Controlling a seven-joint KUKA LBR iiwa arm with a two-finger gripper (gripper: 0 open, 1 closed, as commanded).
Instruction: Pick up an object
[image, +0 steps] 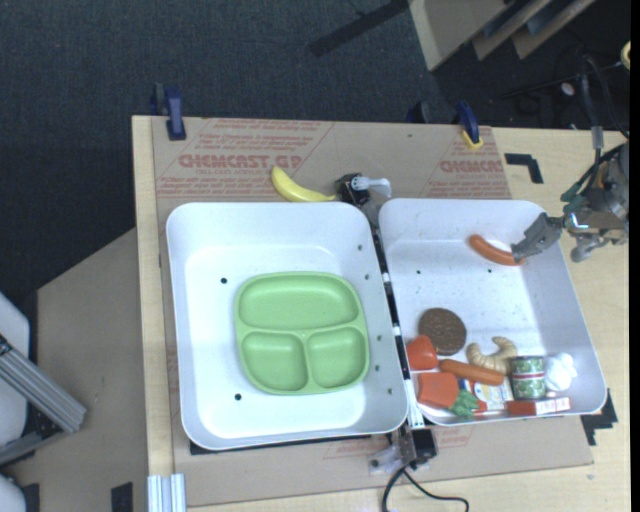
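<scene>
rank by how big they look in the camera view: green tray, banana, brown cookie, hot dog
1. green tray, by far the largest
2. banana
3. brown cookie and hot dog: too alike in apparent size to rank, one round, one long and thin

bins: 2 (200, 300) (570, 300) | green tray: 1 (300, 330) | banana: 1 (298, 188) | sausage: 1 (492, 250)

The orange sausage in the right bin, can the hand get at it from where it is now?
Probably yes. The orange sausage lies alone on bare floor near the back of the right bin, apart from the pile at the front. The hand sits right at its end, with nothing between them.
</scene>
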